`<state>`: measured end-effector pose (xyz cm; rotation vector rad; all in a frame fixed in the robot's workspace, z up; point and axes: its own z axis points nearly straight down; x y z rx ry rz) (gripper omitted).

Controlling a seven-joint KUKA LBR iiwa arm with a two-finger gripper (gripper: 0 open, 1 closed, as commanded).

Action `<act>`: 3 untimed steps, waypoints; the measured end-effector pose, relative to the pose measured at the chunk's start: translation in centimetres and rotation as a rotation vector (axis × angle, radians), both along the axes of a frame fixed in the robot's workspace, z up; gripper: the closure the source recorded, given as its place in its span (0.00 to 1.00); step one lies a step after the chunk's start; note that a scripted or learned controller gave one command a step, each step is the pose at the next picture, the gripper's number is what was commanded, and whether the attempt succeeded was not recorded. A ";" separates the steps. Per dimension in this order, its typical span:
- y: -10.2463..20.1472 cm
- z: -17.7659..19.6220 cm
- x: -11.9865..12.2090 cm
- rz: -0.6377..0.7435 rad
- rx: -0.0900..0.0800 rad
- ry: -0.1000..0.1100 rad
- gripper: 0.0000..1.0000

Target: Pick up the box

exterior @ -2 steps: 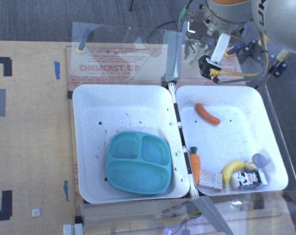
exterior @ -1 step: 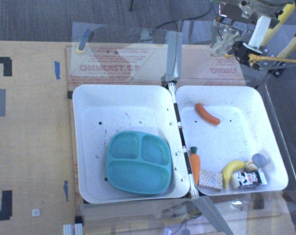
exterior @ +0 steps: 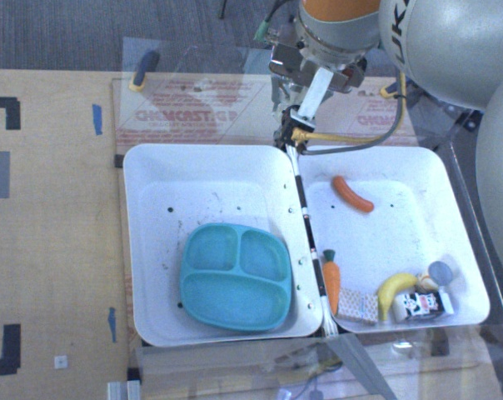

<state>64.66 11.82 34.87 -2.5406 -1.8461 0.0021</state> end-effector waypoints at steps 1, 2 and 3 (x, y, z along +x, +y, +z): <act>5.0 7.5 2.0 -0.132 0.000 -0.003 1.00; 4.5 8.7 -0.6 -0.075 -0.001 0.001 1.00; 10.8 8.6 1.6 -0.100 0.000 -0.002 1.00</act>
